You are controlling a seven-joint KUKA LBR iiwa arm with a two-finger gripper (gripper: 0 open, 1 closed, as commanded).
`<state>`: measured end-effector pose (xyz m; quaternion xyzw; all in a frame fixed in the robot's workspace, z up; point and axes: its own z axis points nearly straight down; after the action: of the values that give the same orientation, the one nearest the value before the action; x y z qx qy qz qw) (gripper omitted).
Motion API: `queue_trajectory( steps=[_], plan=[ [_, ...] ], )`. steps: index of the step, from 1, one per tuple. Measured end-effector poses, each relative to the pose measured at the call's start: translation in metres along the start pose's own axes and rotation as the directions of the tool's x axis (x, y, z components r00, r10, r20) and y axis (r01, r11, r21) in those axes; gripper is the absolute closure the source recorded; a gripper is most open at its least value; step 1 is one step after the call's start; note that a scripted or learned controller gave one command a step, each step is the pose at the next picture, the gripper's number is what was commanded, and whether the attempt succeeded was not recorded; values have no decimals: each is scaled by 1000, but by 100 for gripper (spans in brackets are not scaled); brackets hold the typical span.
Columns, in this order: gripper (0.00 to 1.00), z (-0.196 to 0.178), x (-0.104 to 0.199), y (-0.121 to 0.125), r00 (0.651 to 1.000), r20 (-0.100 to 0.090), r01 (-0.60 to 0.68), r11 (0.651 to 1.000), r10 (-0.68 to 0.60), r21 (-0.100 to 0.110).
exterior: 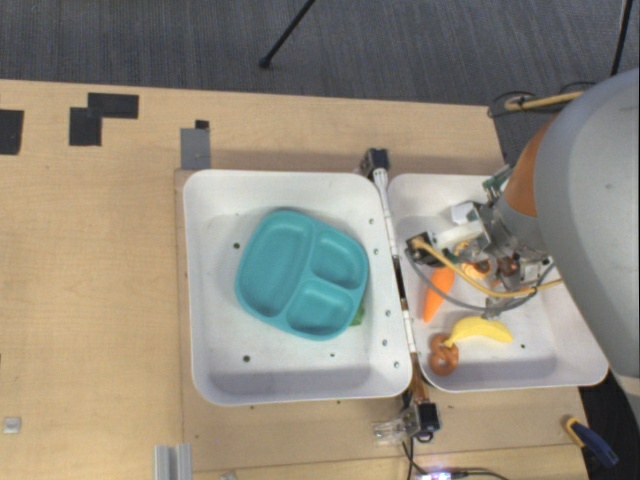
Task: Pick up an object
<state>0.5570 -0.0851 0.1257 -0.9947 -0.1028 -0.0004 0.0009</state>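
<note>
- The right bin (pixel 570 363) holds the loose objects: a yellow banana (pixel 482 332) lies near its front wall, tilted slightly, with a small reddish-brown round fruit (pixel 444 354) touching its left end.
- An orange carrot-shaped piece (pixel 434 294) lies just above and to the left of the banana, close to the divider between the bins, its narrow end pointing toward the front.
- The gripper (pixel 478 258) sits low over the middle of the right bin, just behind the carrot-shaped piece and the banana, surrounded by yellow and dark cables.
- Whether the jaws are apart or together cannot be told: the wrist hardware and cables hide them, and nothing is seen clamped between them.
- The arm's (pixel 590 188) large grey body comes in from the right and covers the bin's right rear part; its orange band (pixel 522 173) shows just above the wrist.
- The left bin (pixel 210 368) holds a teal compartment plate (pixel 303 273), lying flat near its centre and turned at a slant; a sliver of something green peeks out under its right front edge.
- Both bins rest side by side on the light wooden tabletop (pixel 90 298), which carries black marks (pixel 100 116) at its far left corner.
- Dark grey carpet (pixel 150 18) lies beyond the tabletop's far edge.
</note>
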Motion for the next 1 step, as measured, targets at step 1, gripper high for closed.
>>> queue_trajectory(
  steps=[1],
  plan=[
    [0,40,-1,-3,1000,-1,-2,1000,2,0]
  ],
)
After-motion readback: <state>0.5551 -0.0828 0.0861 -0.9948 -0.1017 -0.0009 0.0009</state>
